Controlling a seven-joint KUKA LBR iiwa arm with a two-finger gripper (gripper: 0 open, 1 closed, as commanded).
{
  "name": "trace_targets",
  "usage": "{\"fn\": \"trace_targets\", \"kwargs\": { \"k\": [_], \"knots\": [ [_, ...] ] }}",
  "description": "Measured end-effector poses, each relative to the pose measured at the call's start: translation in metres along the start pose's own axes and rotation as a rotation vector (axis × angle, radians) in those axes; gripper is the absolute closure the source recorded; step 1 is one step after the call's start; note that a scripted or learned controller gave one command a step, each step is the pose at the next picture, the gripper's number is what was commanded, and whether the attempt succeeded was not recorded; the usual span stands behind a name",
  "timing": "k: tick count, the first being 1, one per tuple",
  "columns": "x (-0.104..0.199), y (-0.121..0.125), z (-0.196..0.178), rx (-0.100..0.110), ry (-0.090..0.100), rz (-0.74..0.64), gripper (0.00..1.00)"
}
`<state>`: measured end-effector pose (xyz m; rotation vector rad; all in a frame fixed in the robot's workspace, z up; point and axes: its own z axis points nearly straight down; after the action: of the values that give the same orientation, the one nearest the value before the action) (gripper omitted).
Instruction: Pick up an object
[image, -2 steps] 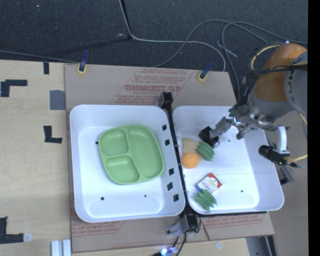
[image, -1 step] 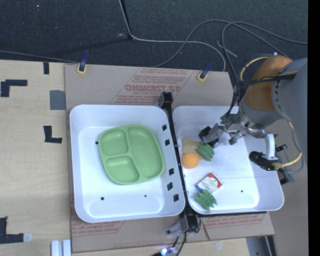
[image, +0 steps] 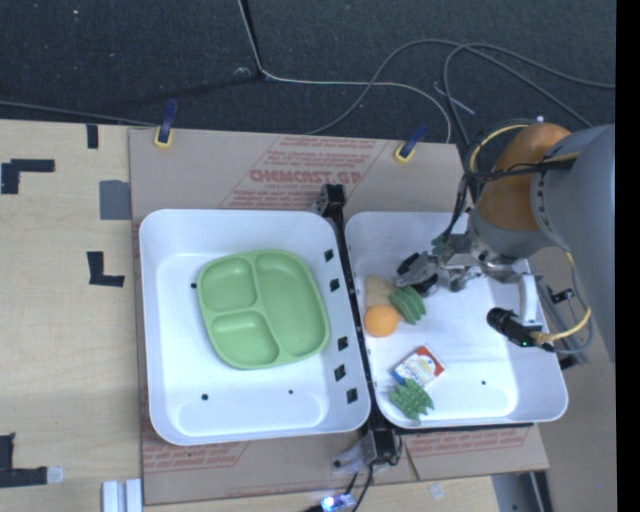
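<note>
The gripper (image: 418, 274) hung in the right bin (image: 535, 395), its jaws unclear, just above a green toy (image: 409, 304); an orange ball (image: 381, 320) lay beside it; a green plate (image: 263, 307) filled the left bin (image: 165, 300)

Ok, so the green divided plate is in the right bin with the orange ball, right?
Not quite. The camera view shows the green divided plate alone in the left bin; the orange ball lies in the right bin.

You have a light wooden bench (image: 60, 330) carrying a brown cardboard sheet (image: 300, 170); on the sheet sit two white bins, the left bin (image: 165, 400) at nine o'clock touching the right bin (image: 540, 400) at three o'clock.
</note>
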<state>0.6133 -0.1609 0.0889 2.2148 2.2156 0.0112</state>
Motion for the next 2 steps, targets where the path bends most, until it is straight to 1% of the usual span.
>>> {"fn": "trace_targets", "kwargs": {
  "k": [1,2],
  "knots": [
    [0.002,0.001,-0.011,-0.001,0.000,-0.003,1.00],
    [-0.003,-0.001,-0.073,0.007,0.000,-0.001,1.00]
  ]
}}
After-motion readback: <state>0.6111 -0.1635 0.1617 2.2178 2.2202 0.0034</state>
